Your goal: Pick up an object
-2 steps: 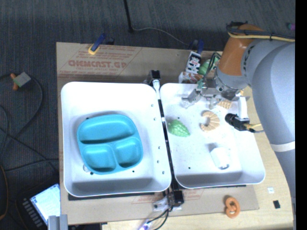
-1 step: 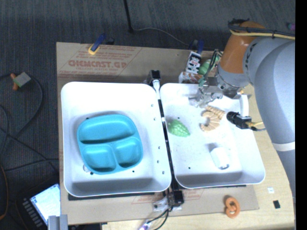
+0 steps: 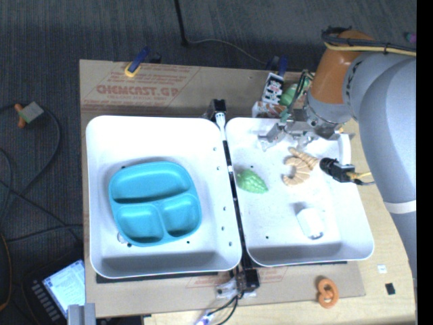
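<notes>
A small orange ring-shaped piece (image 3: 327,292) lies on the bench at the near edge, outside the bins. In the right bin (image 3: 352,246), a white cup (image 3: 310,222) lies nearest, then a green leafy toy (image 3: 250,180) by the left wall, and a tan pretzel-like object (image 3: 298,166) farther back. The gripper (image 3: 289,128) hovers at the far end of this bin, just beyond the tan object; whether it is apart or together cannot be told. The left bin (image 3: 101,141) holds a blue divided tray (image 3: 155,202).
</notes>
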Controlling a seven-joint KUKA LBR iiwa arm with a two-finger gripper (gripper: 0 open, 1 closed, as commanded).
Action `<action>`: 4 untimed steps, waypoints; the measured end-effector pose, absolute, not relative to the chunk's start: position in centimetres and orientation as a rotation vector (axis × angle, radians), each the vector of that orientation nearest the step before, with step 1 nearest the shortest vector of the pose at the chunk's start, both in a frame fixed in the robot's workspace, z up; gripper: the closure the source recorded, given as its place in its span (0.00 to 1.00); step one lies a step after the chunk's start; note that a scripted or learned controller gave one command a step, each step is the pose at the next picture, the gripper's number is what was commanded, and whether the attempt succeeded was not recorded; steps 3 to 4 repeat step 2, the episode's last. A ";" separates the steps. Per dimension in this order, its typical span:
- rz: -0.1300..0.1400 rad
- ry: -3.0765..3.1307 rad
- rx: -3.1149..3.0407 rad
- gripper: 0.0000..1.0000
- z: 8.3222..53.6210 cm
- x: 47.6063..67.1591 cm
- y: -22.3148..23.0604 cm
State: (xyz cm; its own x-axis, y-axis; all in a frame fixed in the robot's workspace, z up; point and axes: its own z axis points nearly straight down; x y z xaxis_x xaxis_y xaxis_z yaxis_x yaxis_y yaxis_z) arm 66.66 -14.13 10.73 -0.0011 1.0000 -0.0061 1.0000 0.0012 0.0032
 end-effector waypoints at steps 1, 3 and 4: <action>0.005 2.217 2.218 0.00 8.8 59.7 -11.1; 0.006 2.213 2.217 1.00 9.9 59.8 -11.2; 0.006 2.213 2.217 1.00 9.9 59.8 -11.2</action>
